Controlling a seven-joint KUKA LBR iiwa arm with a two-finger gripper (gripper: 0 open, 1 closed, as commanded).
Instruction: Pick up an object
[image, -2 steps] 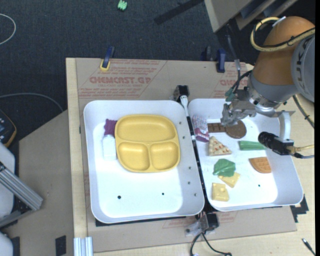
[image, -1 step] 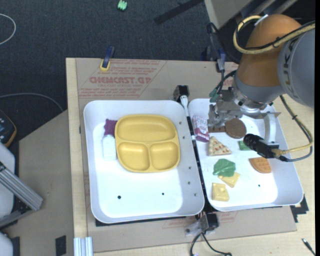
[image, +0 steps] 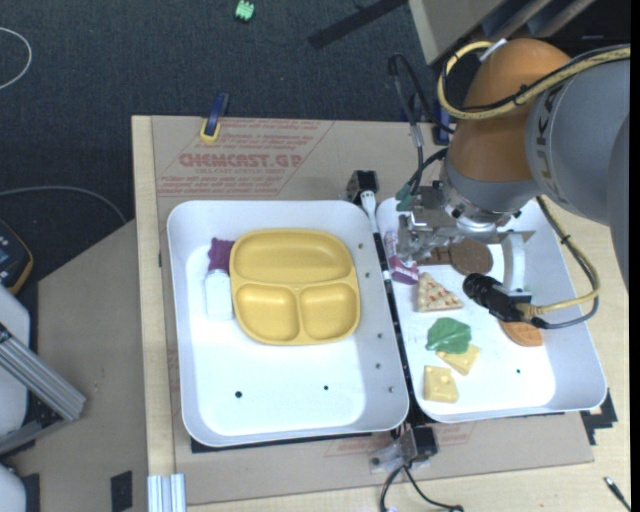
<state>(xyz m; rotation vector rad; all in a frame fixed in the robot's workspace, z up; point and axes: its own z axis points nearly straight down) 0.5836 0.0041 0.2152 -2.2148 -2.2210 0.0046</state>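
Down in the right bin (image: 560, 390), at its upper left corner against the dividing wall, lay a small pink-and-white object (image: 403, 269), the piece I judged to be my target, and my gripper (image: 413, 236) hung right over it, though I could not tell whether I was released, clenched or grasping it. Just beside it sat a waffle-like wedge (image: 437, 294), then a green leaf piece (image: 447, 333) and two yellow blocks (image: 440, 383), with the yellow divided tray (image: 295, 283) across in the left bin (image: 290, 410). Nothing looked lifted yet, so by my reckoning the closing and the raising were both left.
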